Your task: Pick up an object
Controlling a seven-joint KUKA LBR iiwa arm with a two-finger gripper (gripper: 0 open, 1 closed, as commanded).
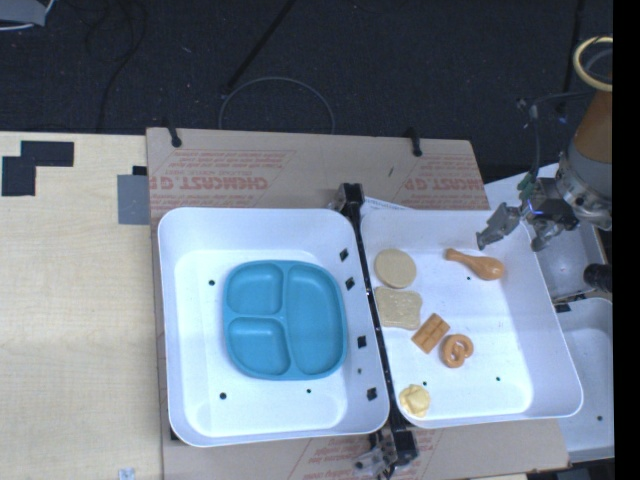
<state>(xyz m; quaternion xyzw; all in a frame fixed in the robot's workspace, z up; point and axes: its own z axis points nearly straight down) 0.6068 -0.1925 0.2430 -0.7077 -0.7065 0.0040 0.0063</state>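
Note:
The right bin [530,368] holds several toy foods: a round tan cookie [395,268], a pale bread slice [399,309], an orange cracker block [430,332], a small pretzel [457,350], a yellow lump [415,400] and a tan drumstick [477,263]. My gripper [522,226] hangs over the bin's upper right corner, a little right of and above the drumstick. Its two grey fingers are spread apart with nothing between them.
The left bin [190,238] carries a blue divided plate [282,319]. A black clamp [352,200] sits where the two bins meet at the back. Both bins rest on a cardboard sheet [300,168] on the wooden bench.

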